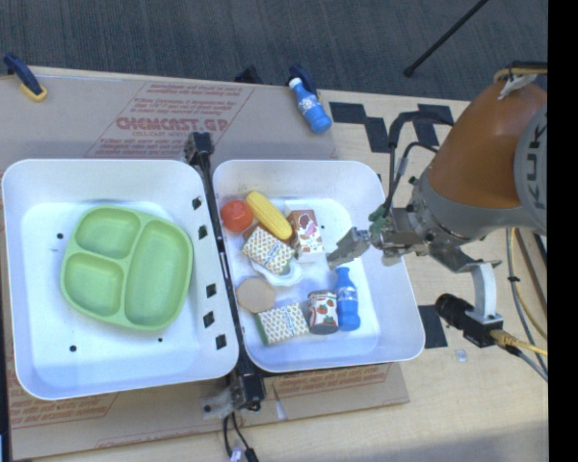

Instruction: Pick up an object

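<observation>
Camera view: pincer [352, 245] hovering over the right bin [390, 301], just above the blue bottle [346, 299], likely lining up a grab; whether apart or together, I cannot tell. Nothing is sitting between it.

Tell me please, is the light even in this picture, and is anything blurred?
Camera view: light is even, with soft shadows along the right bin walls; the green tray looks sharp; the gripper is slightly blurred; the toy labels are too small to read.
</observation>
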`<state>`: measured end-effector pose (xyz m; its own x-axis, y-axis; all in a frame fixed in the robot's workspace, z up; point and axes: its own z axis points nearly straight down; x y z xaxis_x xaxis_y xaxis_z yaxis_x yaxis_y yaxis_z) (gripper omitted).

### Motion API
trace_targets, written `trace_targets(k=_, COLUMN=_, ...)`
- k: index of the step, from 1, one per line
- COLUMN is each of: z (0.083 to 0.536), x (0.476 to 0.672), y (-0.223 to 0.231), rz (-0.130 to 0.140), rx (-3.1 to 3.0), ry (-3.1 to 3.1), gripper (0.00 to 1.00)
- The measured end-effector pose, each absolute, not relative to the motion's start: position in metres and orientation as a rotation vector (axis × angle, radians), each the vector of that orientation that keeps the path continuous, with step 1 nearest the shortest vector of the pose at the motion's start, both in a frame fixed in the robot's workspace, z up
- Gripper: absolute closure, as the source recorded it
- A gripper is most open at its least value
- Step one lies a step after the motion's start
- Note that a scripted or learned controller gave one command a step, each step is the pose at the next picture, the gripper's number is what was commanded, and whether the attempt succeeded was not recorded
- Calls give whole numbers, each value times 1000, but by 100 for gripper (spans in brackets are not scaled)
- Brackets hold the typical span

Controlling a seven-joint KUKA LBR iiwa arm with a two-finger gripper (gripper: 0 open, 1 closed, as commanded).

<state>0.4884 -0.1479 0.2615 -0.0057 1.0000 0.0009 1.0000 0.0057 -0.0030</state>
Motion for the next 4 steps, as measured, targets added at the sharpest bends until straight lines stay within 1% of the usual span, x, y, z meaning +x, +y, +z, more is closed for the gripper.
trace_targets(k=2, z=262, x=488, y=-148, rz=2, rx=-2213, ry=-2226, gripper=0)
trace_targets(k=3, z=92, x=512, y=-197, rz=3, rx=-2213, ry=-2226, gripper=0)
trace_targets(k=4, z=101, x=512, y=-197, rz=6, rx=-2206, ry=-2232, gripper=100)
